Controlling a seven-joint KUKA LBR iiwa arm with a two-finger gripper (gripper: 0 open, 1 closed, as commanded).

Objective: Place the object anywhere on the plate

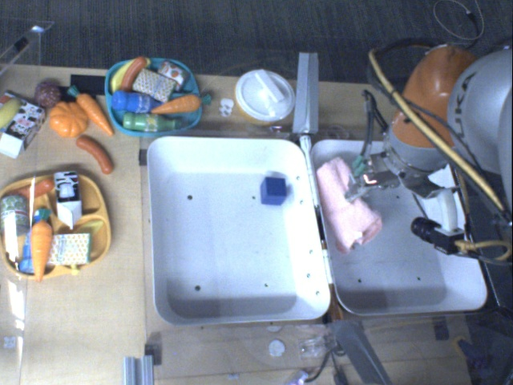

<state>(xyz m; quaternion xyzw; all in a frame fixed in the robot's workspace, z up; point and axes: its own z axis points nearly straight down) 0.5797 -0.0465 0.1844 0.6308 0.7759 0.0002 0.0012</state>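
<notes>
Right of centre: the two-finger gripper (358,180) sits at the upper edge of a rolled pink cloth (346,205) in the right white bin (417,287); its opening cannot be told. A small blue cube (274,189) lies in the left white bin (224,279).

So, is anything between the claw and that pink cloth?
Nothing visible. The claw sits at the pink cloth's upper right edge in the right bin; the blue cube lies apart in the left bin.
</notes>
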